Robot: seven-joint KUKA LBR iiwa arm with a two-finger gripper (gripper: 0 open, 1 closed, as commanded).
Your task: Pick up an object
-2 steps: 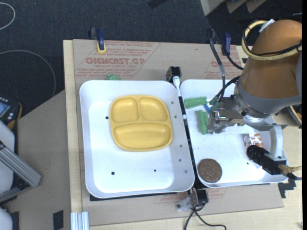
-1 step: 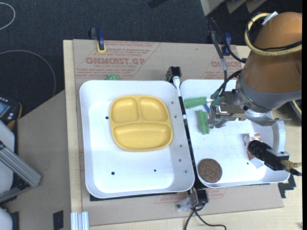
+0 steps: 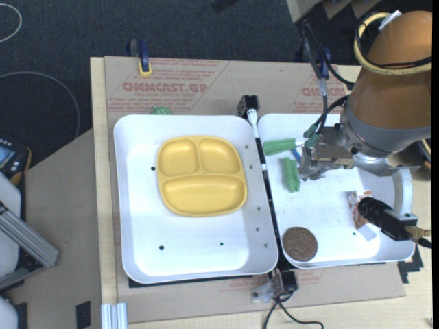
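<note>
Two bins sit side by side on the bench [image 3: 103, 184]. The gripper [image 3: 310, 171] hangs over the right bin [image 3: 329, 252]. Just left of the gripper lie two sticks: one [image 3: 279, 146] is a bit behind it, and the other [image 3: 292, 175] is right beside it. In front of the gripper, near the bin's front edge, lies a round cookie [image 3: 300, 243]. Far left of the gripper, a plate [image 3: 202, 175] with three parts sits in the left bin [image 3: 144, 252].
</note>
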